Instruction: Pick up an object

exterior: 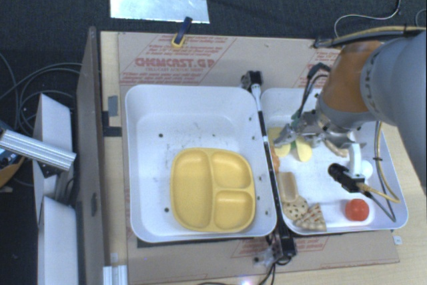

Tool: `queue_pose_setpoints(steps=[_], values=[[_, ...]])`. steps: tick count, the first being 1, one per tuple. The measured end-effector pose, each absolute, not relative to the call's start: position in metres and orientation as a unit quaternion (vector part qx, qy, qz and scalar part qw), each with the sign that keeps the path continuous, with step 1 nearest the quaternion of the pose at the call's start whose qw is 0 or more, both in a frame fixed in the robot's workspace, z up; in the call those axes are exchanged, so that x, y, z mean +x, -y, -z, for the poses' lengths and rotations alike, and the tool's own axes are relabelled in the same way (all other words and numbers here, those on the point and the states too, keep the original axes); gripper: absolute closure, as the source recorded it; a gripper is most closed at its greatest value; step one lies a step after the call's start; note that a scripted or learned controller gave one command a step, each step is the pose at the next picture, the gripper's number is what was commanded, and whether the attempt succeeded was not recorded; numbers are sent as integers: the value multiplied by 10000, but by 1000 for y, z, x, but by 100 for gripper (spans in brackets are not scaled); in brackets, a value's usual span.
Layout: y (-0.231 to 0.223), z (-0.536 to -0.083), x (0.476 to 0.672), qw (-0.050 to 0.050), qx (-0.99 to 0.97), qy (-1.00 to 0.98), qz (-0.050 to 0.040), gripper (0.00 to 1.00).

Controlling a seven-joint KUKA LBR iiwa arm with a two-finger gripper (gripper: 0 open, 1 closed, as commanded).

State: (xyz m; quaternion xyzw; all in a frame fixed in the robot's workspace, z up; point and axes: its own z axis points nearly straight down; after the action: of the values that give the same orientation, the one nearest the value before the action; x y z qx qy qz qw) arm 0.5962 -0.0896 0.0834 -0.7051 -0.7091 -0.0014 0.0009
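Observation:
The grey arm with its orange band reaches in from the right over the right bin [383,163]. Its gripper [294,134] hangs low at the bin's upper left, by the wall between the bins. Directly below it lies a yellow fruit-like piece [303,152], with a second pale yellow bit [283,150] beside it; whether either touches the gripper I cannot tell. Further down lie a tan bread slice [288,185] and a dotted cracker-like wedge [309,215]. A red tomato-like ball [357,209] rests at the lower right.
The left bin [153,123] holds a yellow three-compartment plate [213,189]. Both bins stand on a cardboard sheet [200,57]. A yellow cable [381,195] loops over the right bin's right side.

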Motion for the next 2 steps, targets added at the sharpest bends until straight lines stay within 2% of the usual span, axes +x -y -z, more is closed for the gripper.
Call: queue_pose_setpoints(steps=[1,2], values=[[121,-164,625,-51,-7070,7072,26,0],[115,-83,599,-10,-7075,7067,15,0]])
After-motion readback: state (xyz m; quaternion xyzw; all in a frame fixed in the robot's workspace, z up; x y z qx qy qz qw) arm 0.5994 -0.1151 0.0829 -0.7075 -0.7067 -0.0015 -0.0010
